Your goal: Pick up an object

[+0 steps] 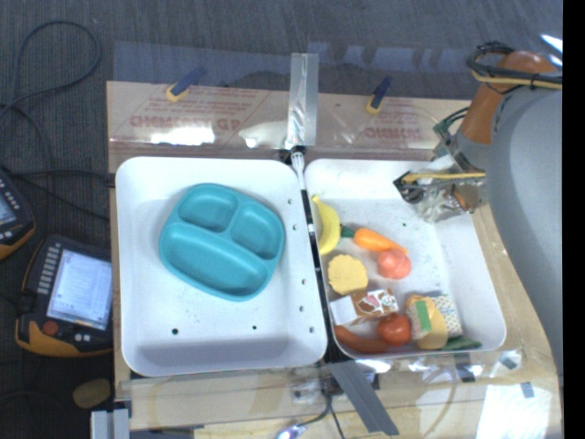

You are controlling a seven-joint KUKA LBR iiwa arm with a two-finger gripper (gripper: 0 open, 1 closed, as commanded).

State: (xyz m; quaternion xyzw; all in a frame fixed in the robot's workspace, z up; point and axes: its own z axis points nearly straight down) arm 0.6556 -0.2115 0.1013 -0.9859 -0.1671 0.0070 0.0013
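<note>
Left bin [137, 245] holds one thing, a teal divided plate [222, 239], lying flat near the middle, nothing on it. Right bin [484, 282] has the toy food, all crowded into its left and front part: banana [326, 224] against the wall shared with the left bin, carrot [377, 240] just beside it, a pinkish round fruit [394, 263] touching the carrot's end, a yellow round piece [346, 273] below the banana, a small carton [365, 305] in front of that, tomato [395, 328] and a red sausage [358, 340] at the front wall, a sandwich-like block [431, 320] at the front right. Every piece lies on the bin floor; none is lifted. Gripper [437, 193] hangs over the back right corner of the right bin, well apart from the food, nearest piece being the carrot. Whether it is spread or clenched cannot be told at this resolution; nothing is visibly caught in it. Arm [530, 181] comes in from the right, orange band [484, 108] above the wrist. Progress judgement: pick not yet done, no object chosen by contact. Left to do: move over a piece, descend, close on it, lift it clear of the bin. Carrot or pink fruit look like the closest candidates, but the target is not evident.
</note>
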